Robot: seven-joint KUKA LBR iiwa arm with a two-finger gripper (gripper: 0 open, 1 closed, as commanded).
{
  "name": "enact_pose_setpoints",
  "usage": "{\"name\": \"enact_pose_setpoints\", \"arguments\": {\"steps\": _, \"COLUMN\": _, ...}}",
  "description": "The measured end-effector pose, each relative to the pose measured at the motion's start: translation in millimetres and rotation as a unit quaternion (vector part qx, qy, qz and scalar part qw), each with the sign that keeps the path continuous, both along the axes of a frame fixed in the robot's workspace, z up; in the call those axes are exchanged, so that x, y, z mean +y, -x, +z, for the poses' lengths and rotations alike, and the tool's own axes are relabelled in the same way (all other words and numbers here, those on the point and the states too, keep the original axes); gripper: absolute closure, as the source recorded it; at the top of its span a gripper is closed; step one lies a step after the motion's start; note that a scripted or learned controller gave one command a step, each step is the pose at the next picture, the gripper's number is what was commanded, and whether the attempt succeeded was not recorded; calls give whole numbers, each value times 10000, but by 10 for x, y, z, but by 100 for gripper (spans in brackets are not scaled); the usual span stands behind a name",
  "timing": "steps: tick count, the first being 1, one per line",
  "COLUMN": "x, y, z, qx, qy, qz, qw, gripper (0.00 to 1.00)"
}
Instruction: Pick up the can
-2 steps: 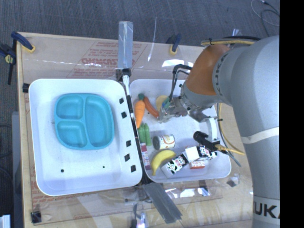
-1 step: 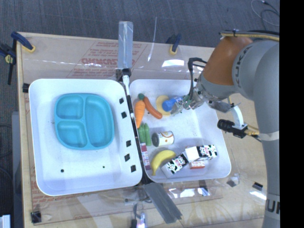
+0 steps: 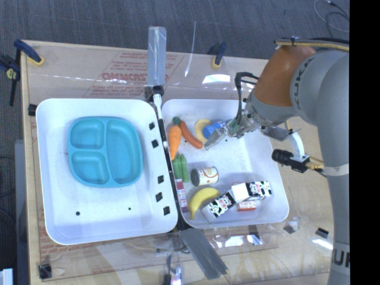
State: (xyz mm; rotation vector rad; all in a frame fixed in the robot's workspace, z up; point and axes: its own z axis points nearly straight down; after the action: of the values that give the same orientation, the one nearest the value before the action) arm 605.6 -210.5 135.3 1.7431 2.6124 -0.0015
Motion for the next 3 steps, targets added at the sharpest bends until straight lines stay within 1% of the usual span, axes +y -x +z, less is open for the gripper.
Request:
{"name": "enact_pose_setpoints", "arguments": {"steps": 1, "x": 10, "y": 640, "z": -436, "qx": 13, "qy": -12, "qz": 647, "qw": 9979, "gripper": 0}}
{"name": "enact_pose_setpoints", "arguments": {"steps": 2, "x": 633, "y": 1144, "z": -410, "qx": -22, "qy": 38, "qz": 764, "qw": 9971, "gripper": 0}}
{"name": "enact_pose_setpoints", "arguments": {"steps": 3, "x": 1242, "y": 623, "z": 572, "qx": -4, "qy": -2, "qz": 1450, "qw": 9894, "gripper": 0}}
